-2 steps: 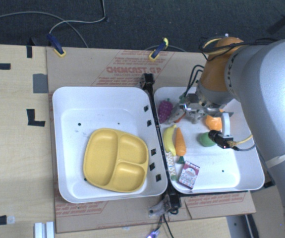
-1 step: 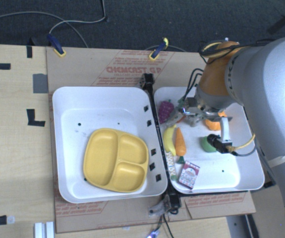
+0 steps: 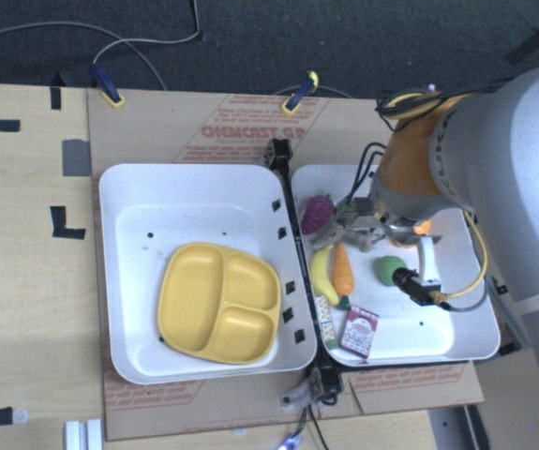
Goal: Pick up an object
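Note:
In the right bin (image 3: 456,345) lie a purple bunch of grapes (image 3: 317,213), a yellow banana (image 3: 321,277), an orange carrot (image 3: 343,269), a green round toy (image 3: 388,269) and a small red-and-white packet (image 3: 360,331). My gripper (image 3: 361,227) hangs low over the bin's upper middle, just right of the grapes and above the carrot's top end. The grey arm with its orange band covers the bin's upper right part. I see nothing clearly held.
The left bin (image 3: 128,204) holds a yellow divided plate (image 3: 220,301). A black divider (image 3: 292,242) with clips runs between the bins. A narrow printed strip (image 3: 325,320) lies by the right bin's left wall. Cables loop beside the wrist (image 3: 466,279).

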Controlling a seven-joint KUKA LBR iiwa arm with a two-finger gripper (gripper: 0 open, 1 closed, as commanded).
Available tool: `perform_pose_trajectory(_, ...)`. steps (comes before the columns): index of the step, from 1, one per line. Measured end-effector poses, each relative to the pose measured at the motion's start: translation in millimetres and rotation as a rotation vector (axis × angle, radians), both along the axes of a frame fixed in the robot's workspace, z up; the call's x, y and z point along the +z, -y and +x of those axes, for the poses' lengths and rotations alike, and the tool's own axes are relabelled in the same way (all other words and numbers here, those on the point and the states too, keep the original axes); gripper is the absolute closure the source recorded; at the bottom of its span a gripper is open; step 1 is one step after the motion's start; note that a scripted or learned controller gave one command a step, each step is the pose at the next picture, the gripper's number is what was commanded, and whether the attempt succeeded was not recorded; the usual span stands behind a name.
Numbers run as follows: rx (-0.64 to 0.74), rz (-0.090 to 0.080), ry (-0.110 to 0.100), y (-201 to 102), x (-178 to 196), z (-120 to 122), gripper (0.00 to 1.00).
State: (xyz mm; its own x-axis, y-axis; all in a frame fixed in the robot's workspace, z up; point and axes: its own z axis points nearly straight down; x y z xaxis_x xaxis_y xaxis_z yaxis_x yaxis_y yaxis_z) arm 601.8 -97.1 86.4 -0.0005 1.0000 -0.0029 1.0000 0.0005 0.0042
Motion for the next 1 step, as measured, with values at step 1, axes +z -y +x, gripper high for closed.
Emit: perform_pose_trajectory(1,0.001,0.001,0.001,-2.4,0.1,-29.7,0.0)
